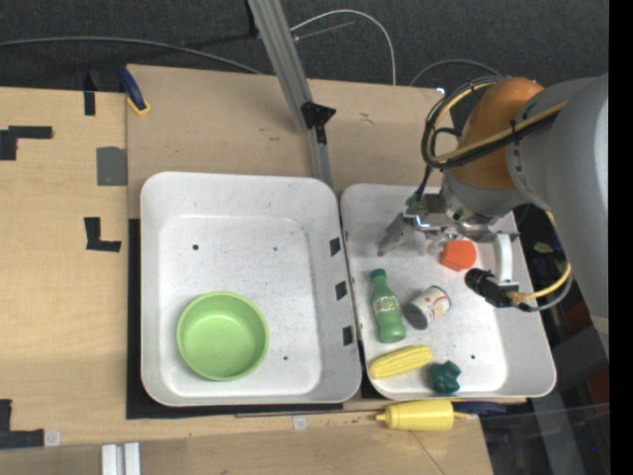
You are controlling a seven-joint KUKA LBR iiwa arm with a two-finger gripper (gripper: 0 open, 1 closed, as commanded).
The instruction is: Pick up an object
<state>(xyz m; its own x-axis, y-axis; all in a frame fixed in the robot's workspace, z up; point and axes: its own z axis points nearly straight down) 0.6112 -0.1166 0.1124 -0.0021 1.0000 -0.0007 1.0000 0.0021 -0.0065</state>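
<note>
White plastic bins sit side by side on the bench, and the grey arm with its orange band is seen reaching in from the right of the frame over the right bin (pixel 524 364). The gripper (pixel 407 228) is held low near that bin's upper left corner, its two dark fingers (pixel 392 240) spread apart with nothing between them. No object has been lifted, so the pick is judged to be at its approach stage, with the closing and the lift left to be done. Just right of the gripper, partly tucked under the wrist, an orange object (pixel 458 255) is seen; it is the nearest candidate, though which item is aimed at cannot be told. Lower in the same bin lie a green bottle (pixel 386 307), a small white cup (pixel 428 306) on its side, a yellow corn cob (pixel 400 362) and a dark green toy (pixel 444 376). A yellow bottle (pixel 419 416) rests on the bench just below the bin's lower rim. In the left bin (pixel 237 191), a green bowl (pixel 223 335) is seen at the lower left, well apart from the gripper.
</note>
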